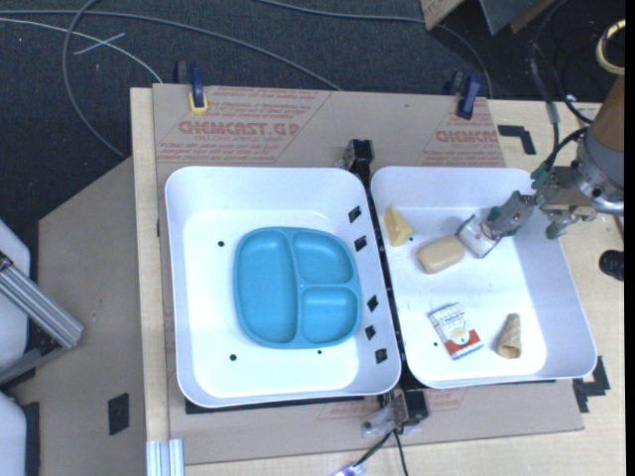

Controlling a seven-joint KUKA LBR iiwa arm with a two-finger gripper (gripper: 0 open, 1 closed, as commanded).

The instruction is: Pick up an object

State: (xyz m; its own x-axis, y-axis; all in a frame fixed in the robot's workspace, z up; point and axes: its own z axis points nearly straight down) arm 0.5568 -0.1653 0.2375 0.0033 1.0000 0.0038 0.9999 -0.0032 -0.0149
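Camera view, looking down at a slant: two white bins side by side on the tabletop (149,266). Left bin (189,216) carries a blue divided plate (296,287), flat, roughly centred, well apart from the action.

Right bin (556,296) has the pickable stuff, spread out w/ gaps between pieces, which prob. makes single grasps easier. A yellowish wedge (398,226) sits near the divider at the bin's upper left. A tan rounded lump (441,256) lies just right of it. A small red-and-white packet (454,329) is lower centre. A tan cone-shaped piece (510,336) lies near the lower right.

Arm comes in from the right; the tool (488,228) is angled down-left into the right bin's upper area. At its tip is a small silver/white item w/ a red mark (477,237), just beside the tan lump. Can't tell if that item is between the tool's jaws or only touching its tip; too small and blurred, so the tool's state can't be called.

Judgement: approach or early grasp stage on that silver item, likely chosen since it's nearest the arm's entry side.
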